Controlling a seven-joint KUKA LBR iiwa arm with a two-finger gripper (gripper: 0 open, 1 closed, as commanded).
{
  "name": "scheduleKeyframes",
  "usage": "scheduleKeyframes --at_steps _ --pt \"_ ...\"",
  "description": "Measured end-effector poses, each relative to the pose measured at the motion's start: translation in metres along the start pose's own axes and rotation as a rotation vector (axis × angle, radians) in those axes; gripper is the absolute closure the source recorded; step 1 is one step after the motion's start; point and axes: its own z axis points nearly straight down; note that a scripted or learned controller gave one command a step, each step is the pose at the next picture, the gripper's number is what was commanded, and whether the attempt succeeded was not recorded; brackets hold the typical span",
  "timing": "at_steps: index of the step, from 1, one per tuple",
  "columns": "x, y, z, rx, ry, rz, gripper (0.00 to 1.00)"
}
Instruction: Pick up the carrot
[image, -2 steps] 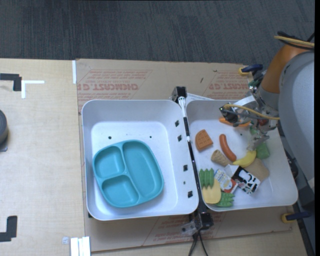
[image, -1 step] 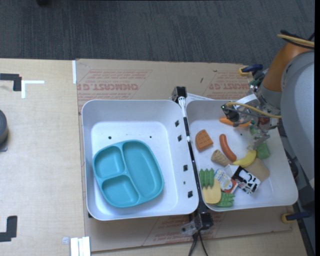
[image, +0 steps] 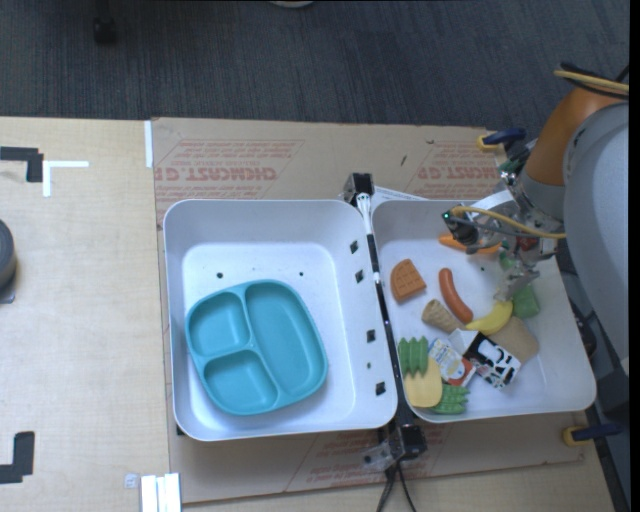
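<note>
— Gripper (image: 503, 248) first: where is it?
— Low over the right bin's (image: 545, 392) far corner. Open or closed, I cannot tell. The carrot (image: 458, 240) lies just beside it.
— And left to right?
— A teal plate (image: 255, 345) sits alone in the left bin (image: 260, 230), then the sausage (image: 455, 295) and banana (image: 490, 318) lie crowded together. The carrot's corner probably allows a cleaner approach.
— Surroundings?
— Cardboard (image: 250, 160) under the bins, wooden bench (image: 80, 300), dark carpet (image: 300, 60).

Dark grey carpet floor (image: 300, 60) runs across 12 o'clock. Light wood tabletop (image: 80, 330) at 9 o'clock, cardboard sheet (image: 300, 160) laid over it toward centre. Even, diffuse light.
</note>
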Motion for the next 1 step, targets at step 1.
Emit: scheduleKeyframes --at_steps 1 --pt "0.0012 -0.0013 0.0004 -0.005 -0.003 -0.003 0.00"
